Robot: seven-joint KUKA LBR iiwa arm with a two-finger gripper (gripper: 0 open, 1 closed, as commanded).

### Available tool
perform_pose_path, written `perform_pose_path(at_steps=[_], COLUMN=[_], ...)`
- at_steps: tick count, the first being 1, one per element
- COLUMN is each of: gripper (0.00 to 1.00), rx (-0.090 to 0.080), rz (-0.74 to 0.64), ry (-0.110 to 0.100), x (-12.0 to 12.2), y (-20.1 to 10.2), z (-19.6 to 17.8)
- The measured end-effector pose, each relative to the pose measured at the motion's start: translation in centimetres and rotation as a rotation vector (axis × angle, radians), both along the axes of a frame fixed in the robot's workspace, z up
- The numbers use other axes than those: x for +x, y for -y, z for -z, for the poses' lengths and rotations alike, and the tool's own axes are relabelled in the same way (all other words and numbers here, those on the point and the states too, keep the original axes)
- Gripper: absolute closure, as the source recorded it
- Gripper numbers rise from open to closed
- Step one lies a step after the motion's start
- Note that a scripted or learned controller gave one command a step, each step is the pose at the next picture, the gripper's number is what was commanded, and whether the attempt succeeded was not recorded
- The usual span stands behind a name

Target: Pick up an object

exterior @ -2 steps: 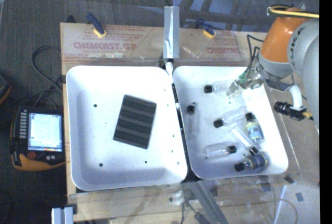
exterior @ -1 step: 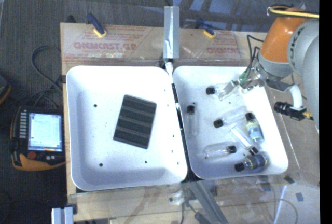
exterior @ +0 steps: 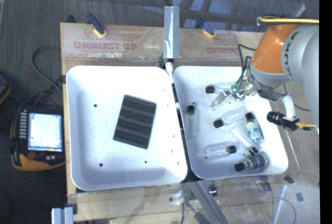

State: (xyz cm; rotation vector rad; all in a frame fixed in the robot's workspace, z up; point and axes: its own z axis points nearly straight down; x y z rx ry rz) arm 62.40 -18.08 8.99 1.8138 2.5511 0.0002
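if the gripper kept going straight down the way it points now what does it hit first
Most likely the clear plastic vial with a black cap lying in the right white bin, just under the gripper. Depth is unclear from this slanted view.

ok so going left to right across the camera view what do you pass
handheld screen unit → left bin → dark ribbed slab → right bin → clear vials with black caps → grey and orange arm
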Motion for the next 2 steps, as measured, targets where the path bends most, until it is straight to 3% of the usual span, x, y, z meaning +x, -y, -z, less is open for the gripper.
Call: perform_pose_path(at_steps=[1, 2], gripper=[1.00, 0.00], rx=[0.000, 0.000], rz=[0.000, 0.000], ry=[0.006, 0.006], x=[0.19, 0.18], y=[-0.04, -0.05], z=[-1.15, -1.14])
